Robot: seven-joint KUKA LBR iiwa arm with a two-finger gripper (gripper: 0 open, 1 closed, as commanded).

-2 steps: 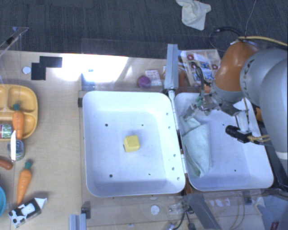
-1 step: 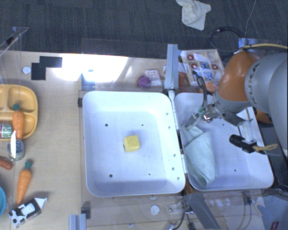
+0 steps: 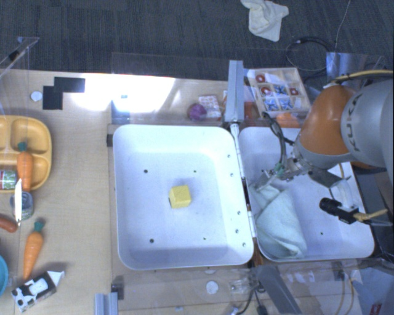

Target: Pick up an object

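At the far left of the bench a yellow tray (image 3: 38,132) with compartments holds a toy carrot (image 3: 24,170), and a can (image 3: 7,179) lies at its left part. Below the tray sit a second carrot (image 3: 32,245) and, lower, a small black-and-white carton (image 3: 37,287). A black stepped patch (image 3: 63,90) marks the bench top near the back. The left bin (image 3: 132,147) holds a yellow block (image 3: 180,196), lying alone near its middle, well apart from every wall. Behind that bin, against the clear back wall, rests a purple ball (image 3: 197,112) beside a small packet (image 3: 210,104). A metal post (image 3: 234,92) stands where the two bins meet. In the right bin (image 3: 345,243) a pale towel (image 3: 279,219) lies bunched along the left wall and reaches down to the front corner. The gripper (image 3: 266,179) is low over the towel's upper end, close to or touching it; how its jaws stand I cannot tell, since they are small and blurred against the cloth. The arm (image 3: 354,126) fills the right side, its orange band toward the back. Behind it lies a picture card (image 3: 277,89), and on the dark floor farther back a crumpled rag (image 3: 265,17).
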